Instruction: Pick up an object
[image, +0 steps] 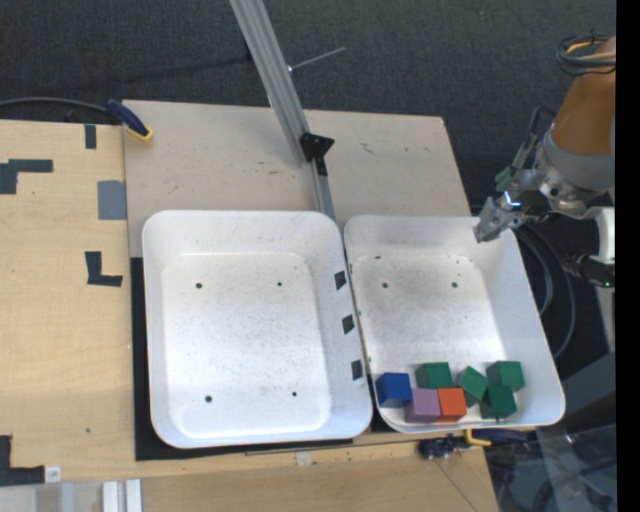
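Several small blocks lie clustered at the near end of the right bin (500, 290): a blue block (394, 388), a purple block (426, 403), an orange block (452, 402), and green blocks (434, 375) (472, 382) (506, 375) (499, 401). The gripper (489, 226) hangs at the far right corner of the right bin, over its rim, well away from the blocks. Nothing shows between its fingers, and their spacing is too small to judge.
The left bin (240, 320) sits beside the right one. A slanted metal pole (285, 95) runs from the top down to the gap between the bins. A blue and yellow tool (130, 118) lies at the far left of the bench. Black cables (560, 290) trail right of the right bin.
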